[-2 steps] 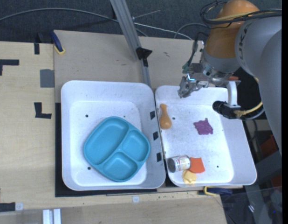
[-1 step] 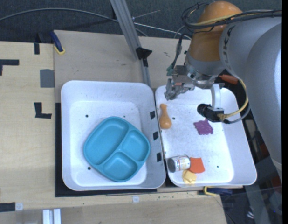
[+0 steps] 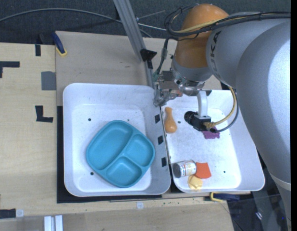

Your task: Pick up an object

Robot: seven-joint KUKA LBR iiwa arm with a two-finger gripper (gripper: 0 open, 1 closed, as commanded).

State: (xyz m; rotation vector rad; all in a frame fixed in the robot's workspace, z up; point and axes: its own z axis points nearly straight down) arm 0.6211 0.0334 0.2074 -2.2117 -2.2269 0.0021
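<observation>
Camera view: arm low over the right bin

A small orange squash-shaped toy (image 3: 170, 121) lies at the left edge of the right bin (image 3: 244, 177), just by the divider. Right above it hangs the hand (image 3: 163, 96), metal parts bunched at the bin's upper left corner; whether it's spread or closed I can't tell from here. Near the bin's front sit a little silver can (image 3: 185, 169), an orange block (image 3: 203, 170) and a yellow piece (image 3: 195, 182), close together. A purple bit (image 3: 211, 134) lies mid-bin. The left bin (image 3: 74, 129) holds a blue divided plate (image 3: 120, 153). Pale tabletop (image 3: 23, 143) all round
</observation>
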